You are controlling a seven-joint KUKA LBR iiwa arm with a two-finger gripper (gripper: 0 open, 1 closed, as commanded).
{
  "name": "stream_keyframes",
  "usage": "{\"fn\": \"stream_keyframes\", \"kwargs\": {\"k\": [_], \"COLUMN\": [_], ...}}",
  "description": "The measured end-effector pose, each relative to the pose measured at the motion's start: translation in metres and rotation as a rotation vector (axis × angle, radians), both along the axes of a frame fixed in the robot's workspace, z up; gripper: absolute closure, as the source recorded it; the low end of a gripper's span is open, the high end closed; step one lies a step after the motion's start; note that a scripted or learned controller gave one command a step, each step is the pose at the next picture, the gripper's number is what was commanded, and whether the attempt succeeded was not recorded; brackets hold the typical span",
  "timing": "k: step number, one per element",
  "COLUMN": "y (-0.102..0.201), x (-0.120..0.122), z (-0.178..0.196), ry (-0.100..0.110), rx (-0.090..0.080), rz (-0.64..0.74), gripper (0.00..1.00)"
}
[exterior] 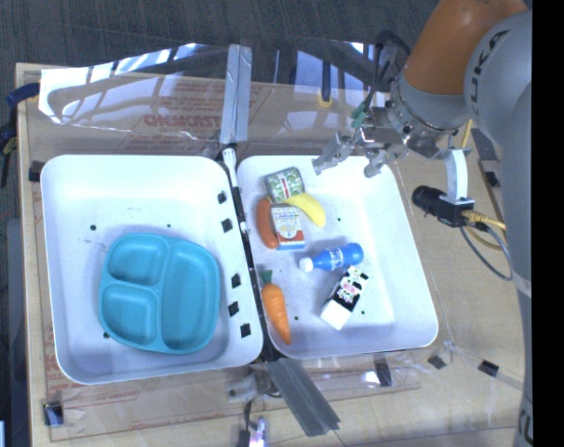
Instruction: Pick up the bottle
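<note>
A small blue bottle [333, 257] with a white cap lies on its side in the middle of the right bin [408, 250]. My gripper [355, 159] hangs over the bin's far edge, well above and beyond the bottle. Its two fingers are spread apart and open, with nothing between them.
In the right bin lie a banana [309, 209], a green can [284, 184], an orange-and-white carton [284, 225], a carrot [276, 309] and a black-and-white carton [345, 298] close to the bottle. The left bin [68, 194] holds a blue divided plate [159, 291].
</note>
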State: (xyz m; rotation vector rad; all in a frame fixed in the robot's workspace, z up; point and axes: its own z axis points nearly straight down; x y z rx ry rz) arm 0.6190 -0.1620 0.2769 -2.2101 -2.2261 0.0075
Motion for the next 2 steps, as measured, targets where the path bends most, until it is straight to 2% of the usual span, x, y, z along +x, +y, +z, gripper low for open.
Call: {"fn": "stream_keyframes", "kwargs": {"k": [1,2], "y": [-0.039,-0.043], "x": [-0.039,-0.059], "z": [-0.104,-0.187], "ry": [0.001,-0.003], "rx": [0.0,0.001], "rz": [-0.129,-0.017], "gripper": [0.0,0.0]}}
